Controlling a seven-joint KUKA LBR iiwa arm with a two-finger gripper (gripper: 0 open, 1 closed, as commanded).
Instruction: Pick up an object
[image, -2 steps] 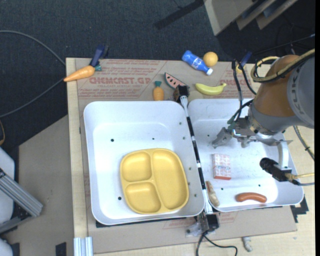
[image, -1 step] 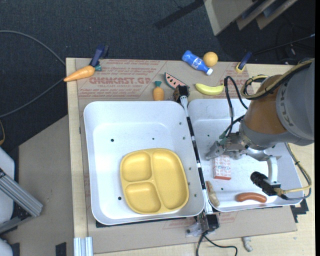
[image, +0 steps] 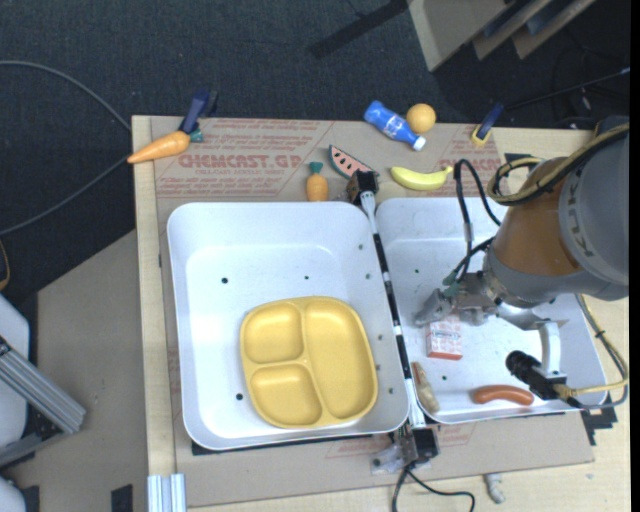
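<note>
1. So the grey arm with the orange band (image: 535, 235) comes in from the right, and its end effector (image: 445, 303) sits low over the right white bin (image: 420, 225), near that bin's left wall.
2. Honestly can't tell if the end effector is open or closed from this angle, the wrist covers too much.
3. Just below the end effector there's a small flat packet with red-and-white print (image: 446, 340) lying on the bin floor. It looks close to the tip, but whether they touch I can't say.
4. Further down and to the right of the end effector: a reddish-orange sausage-shaped toy (image: 503, 396), lying flat near the bin's front edge.
5. Down and slightly left, a tan oblong piece (image: 424, 388) rests against the bin's front-left corner.
6. Left of the end effector, in the other white bin (image: 250, 235), sits a yellow plastic plate with three compartments (image: 307, 360).
7. Above the end effector, outside the bins on the surface (image: 250, 150): a yellow banana (image: 420, 178), a blue-and-white toy bottle (image: 392, 125), an orange ball (image: 421, 117), a watermelon slice (image: 345, 161) and a small orange piece (image: 317, 187).
8. Way off up-left, an orange toy carrot (image: 160, 148) hangs over the corner of the surface.
</note>
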